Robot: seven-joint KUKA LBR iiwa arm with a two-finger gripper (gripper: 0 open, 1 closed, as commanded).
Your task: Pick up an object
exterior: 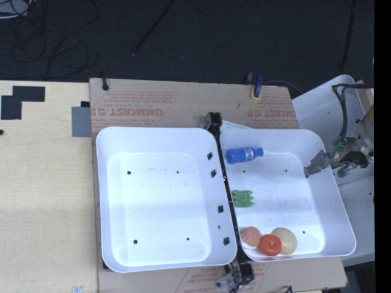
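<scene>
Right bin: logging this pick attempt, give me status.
Hand at right bin's right rim, nothing seen between fingers. Blue bottle at bin's far left, green piece mid-left, three round items near corner. Path unobstructed.

two white bins sit side by side on a cardboard sheet (183, 105) printed with red lettering. the left bin (110, 212) and right bin (339, 224) meet along a black divider strip (223, 182). the cardboard lies on a pale wood bench (43, 194), which carries black patches (21, 99) and a grey square (80, 121) at its far left. a blue and yellow clamp (256, 87) grips the cardboard's far edge. beyond the bench, black cables (36, 17) trail over dark carpet (201, 29).
</scene>
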